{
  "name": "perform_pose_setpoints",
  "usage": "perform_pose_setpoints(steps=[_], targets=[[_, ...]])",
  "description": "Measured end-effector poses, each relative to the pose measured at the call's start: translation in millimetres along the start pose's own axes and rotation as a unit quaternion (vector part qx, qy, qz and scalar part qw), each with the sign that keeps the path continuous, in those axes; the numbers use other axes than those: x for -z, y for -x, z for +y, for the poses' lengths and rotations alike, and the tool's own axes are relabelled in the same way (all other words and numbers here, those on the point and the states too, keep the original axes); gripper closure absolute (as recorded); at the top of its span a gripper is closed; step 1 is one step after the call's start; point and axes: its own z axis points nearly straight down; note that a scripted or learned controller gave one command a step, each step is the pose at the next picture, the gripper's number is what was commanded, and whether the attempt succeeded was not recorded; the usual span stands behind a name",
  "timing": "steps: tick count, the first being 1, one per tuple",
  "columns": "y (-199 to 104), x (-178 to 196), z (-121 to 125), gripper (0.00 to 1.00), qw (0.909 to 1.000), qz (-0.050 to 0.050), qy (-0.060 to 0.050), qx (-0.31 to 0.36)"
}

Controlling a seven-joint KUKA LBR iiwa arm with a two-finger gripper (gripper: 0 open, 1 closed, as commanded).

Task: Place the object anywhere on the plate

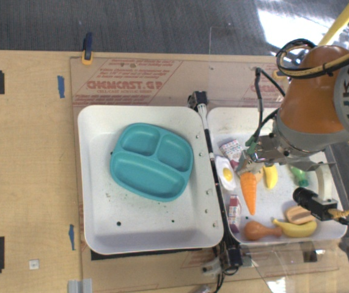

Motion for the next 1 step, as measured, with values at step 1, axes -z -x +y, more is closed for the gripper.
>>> perform_pose_setpoints(steps=[1], targets=[[0.0, 0.1, 0.0, 0.00, 1.0000, 0.000, 0.000, 0.000]])
